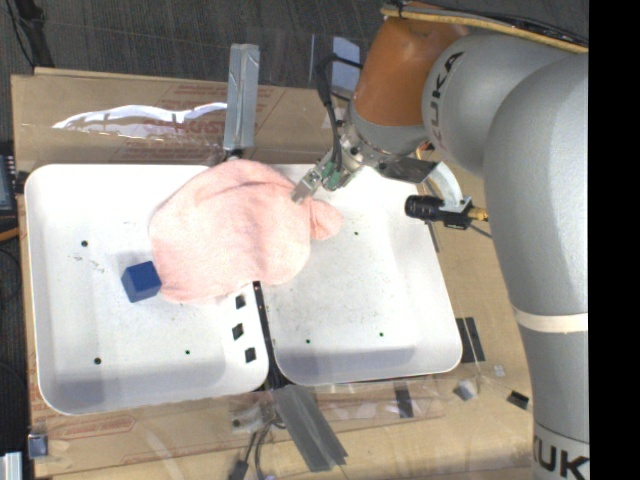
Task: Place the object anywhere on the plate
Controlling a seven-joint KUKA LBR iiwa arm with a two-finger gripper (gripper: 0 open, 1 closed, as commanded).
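So the pink cloth (235,233) is bunched up in a big soft heap at the far edge of the left bin (60,268), toward its right side. It's draped over the divider where the two bins meet, so a smaller lobe of it spills into the far left corner of the right bin (380,298). The gripper (308,186) is tilted down right at the cloth's top right edge, touching the fabric just over that divider. Honestly I can't tell if it's open, closed or actually pinching anything, since the tip blends into the cloth from this angle. The arm (520,148) comes in from the right and covers the right bin's far right corner, with its orange band (395,68) sitting just above the wrist. A blue block (141,280) sits in the left bin, touching the cloth's lower left edge, roughly mid-bin and a bit toward the left wall. Both bins rest on a cardboard sheet (130,98), which has a crinkly clear wrapper (140,120) lying beyond the left bin's far edge.
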